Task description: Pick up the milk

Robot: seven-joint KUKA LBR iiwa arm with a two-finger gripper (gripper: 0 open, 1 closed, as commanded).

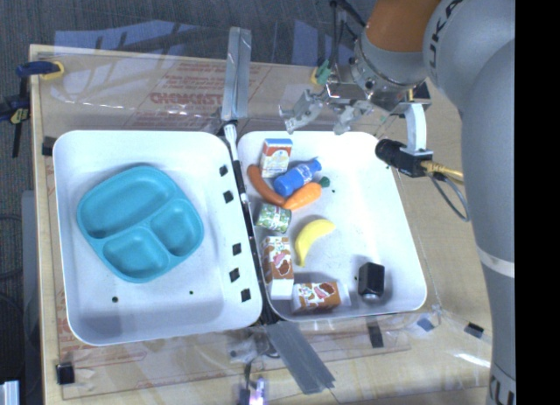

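Note:
The milk (276, 157) is a small white carton with an orange top and a blue label. It stands at the far left corner of the right bin (398, 219), next to a blue bottle (298, 174). My gripper (323, 115) hangs above the bin's far rim, up and to the right of the milk and apart from it. Its fingers (297, 115) are spread open with nothing between them.
Along the right bin's left side lie a sausage (262, 185), a carrot (303, 195), a green can (273, 218), a banana (312, 237), two printed cartons (278, 259) (316, 295) and a black object (371, 280). A blue divided tray (140, 221) lies in the left bin (79, 307).

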